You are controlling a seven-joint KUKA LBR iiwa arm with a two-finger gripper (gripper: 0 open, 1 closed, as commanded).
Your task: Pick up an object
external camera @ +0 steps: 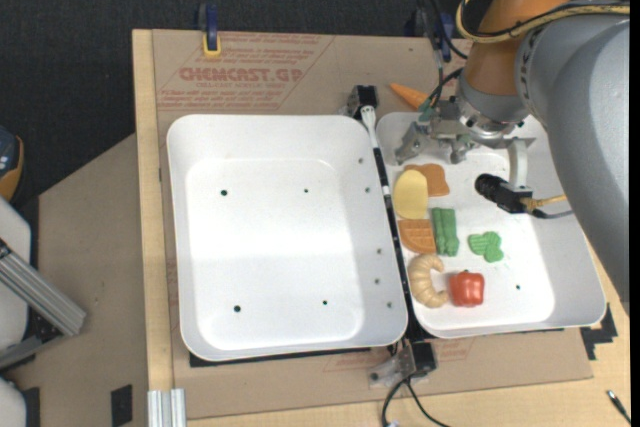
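Inside the right bin [570, 300] lie toy foods [437, 235]; claw [437, 137] above, grip state unclear.

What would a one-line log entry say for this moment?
tool: over right bin's far end | held: nothing seen | toys: right bin, untouched | left bin: bare

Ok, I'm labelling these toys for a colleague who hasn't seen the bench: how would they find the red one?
Look in the right-hand white bin, at the near end of its cluster of toy food. The small red tomato-like toy lies there, touching the pale curved croissant-shaped toy on its left. It is the bin's one red piece.
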